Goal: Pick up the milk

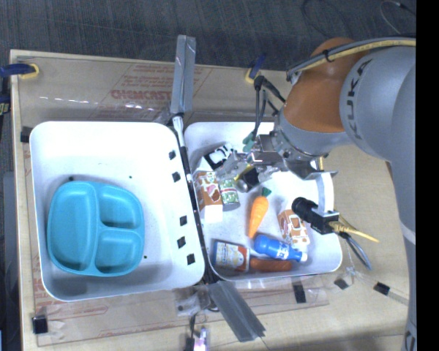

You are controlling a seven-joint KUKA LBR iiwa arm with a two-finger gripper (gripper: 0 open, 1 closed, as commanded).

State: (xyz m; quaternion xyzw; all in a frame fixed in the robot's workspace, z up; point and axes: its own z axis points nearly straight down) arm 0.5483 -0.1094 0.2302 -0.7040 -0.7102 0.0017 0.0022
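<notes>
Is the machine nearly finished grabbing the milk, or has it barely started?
Early stage, it seems. Done: the arm has reached over the right bin, with its hand low among the items at the bin's far end. In hand: nothing visibly lifted; clutter there hides what it touches. Left: gripping and raising the milk, possibly the small carton beside the hand. The carrot and blue bottle lie untouched.

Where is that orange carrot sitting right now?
The carrot lies in the middle of the right-hand bin, just above the blue bottle and below the end effector.
</notes>
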